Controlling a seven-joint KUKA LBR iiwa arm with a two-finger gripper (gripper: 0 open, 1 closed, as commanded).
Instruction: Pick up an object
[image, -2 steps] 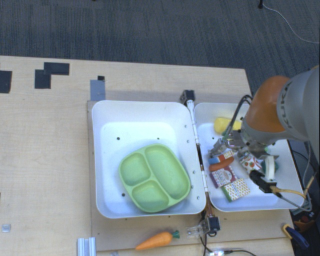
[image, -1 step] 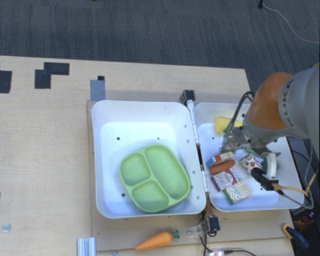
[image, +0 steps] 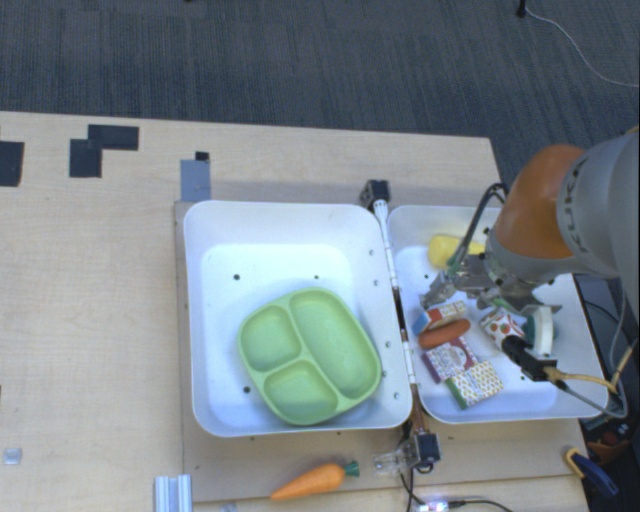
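Observation:
My gripper (image: 452, 293) hangs low over the middle of the right bin (image: 500, 405), reaching in from the right. Just below it lie a red-orange sausage (image: 443, 333) and a small printed carton (image: 450, 357). A second carton with a checked pattern (image: 478, 383) lies nearer the front. A yellow toy fruit (image: 445, 248) sits at the back of the bin, partly behind the arm. To the right are a red-and-white packet (image: 503, 325) and a white piece (image: 541, 328). Nothing is seen held.
The left bin (image: 215, 300) holds a green three-part plate (image: 308, 355). An orange carrot (image: 312, 481) lies on the bench in front of the bins. The ridge between the bins (image: 392, 290) runs just left of the gripper.

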